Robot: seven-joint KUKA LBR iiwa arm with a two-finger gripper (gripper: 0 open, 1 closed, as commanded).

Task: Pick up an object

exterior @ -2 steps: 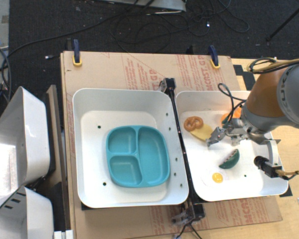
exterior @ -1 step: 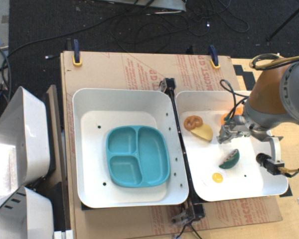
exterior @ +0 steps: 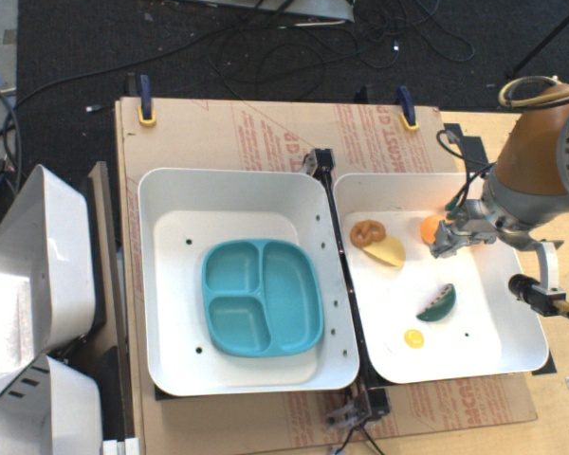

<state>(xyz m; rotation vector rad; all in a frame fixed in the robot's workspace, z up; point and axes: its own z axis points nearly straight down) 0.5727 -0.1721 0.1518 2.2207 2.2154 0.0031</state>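
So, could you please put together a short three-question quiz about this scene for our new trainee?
1. True or false: the blue divided plate lies in the left bin.
2. Which lies nearest the gripper? A) the orange ball B) the small yellow disc C) the green watermelon slice
3. Fill in: the pretzel touches a ____ wedge.

Key: 1 true; 2 A; 3 yellow.
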